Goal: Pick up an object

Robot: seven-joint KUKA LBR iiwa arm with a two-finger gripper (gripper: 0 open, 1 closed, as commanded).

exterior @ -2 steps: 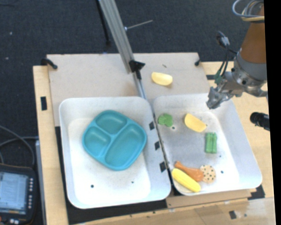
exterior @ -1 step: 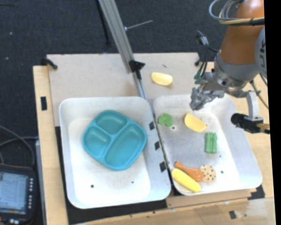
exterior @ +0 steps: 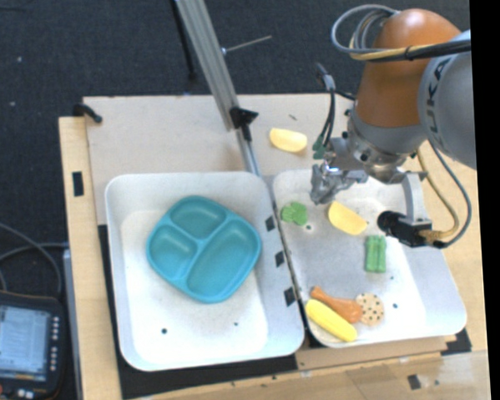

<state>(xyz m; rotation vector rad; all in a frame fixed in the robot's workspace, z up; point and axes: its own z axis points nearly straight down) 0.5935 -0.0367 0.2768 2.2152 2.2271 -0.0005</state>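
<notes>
The right bin holds several toy foods. A yellow wedge and a small green round piece lie at its far end. A green block sits mid-bin, and an orange carrot, a yellow banana-like piece and a speckled cookie lie at its near left. My gripper hangs over the far left of this bin, between the green round piece and the yellow wedge, just up-left of the wedge. I see nothing held in it.
The left bin holds a blue divided plate. Another yellow piece lies on the bench behind the bins. A slanted metal post rises from between the bins' far corners. A black attachment with cables juts out beside the wrist.
</notes>
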